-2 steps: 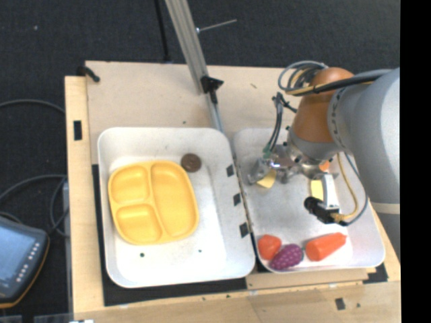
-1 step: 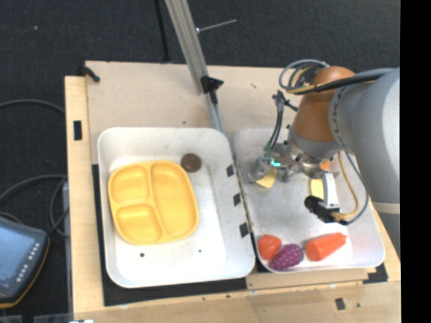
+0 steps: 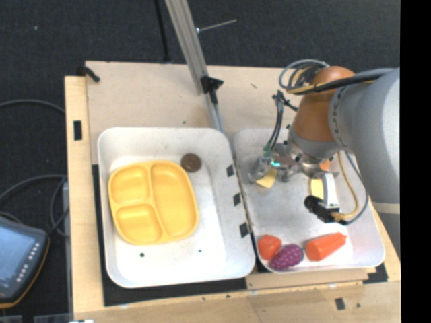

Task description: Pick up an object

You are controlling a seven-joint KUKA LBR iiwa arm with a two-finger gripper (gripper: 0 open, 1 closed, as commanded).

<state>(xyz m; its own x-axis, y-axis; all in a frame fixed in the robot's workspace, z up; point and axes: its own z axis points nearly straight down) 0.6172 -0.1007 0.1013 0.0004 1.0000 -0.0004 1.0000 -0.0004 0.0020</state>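
- Right now your gripper [image 3: 264, 173] sits low in the right bin [image 3: 296, 214], near its upper left part, with the grey arm [image 3: 367, 126] and its orange band [image 3: 316, 113] reaching in from the right edge.
- You have a small pale yellow piece [image 3: 267, 180] directly at the fingertips; whether it is actually pinched between them you cannot tell, because the wrist and the cables [image 3: 279, 133] crowd that spot.
- How wide the fingers stand is also unclear from this angle.
- Well below the gripper, along the near wall of the same bin, you see three things in a row: a red-orange round piece [image 3: 269, 246], a purple bumpy one like a grape bunch [image 3: 288, 256] touching it, and an orange carrot-like piece [image 3: 326, 245] just to the right of that.
- Between the gripper and that row the bin floor is bare white; a black and white fitting [image 3: 324, 199] on the wrist hangs over the bin to the gripper's right.
- To the gripper's left, past the shared bin walls, lies the left bin [image 3: 114, 261]. A yellow divided tray [image 3: 153, 201] with three compartments rests flat in it, well apart from the gripper.
- Just above that tray's upper right corner you see a small brown round disc [image 3: 191, 162], the nearest thing to the gripper in that bin.
- Beyond the gripper, up and to its left, a slanted metal post [image 3: 188, 39] rises from the bench [image 3: 148, 93] near the bins' junction.
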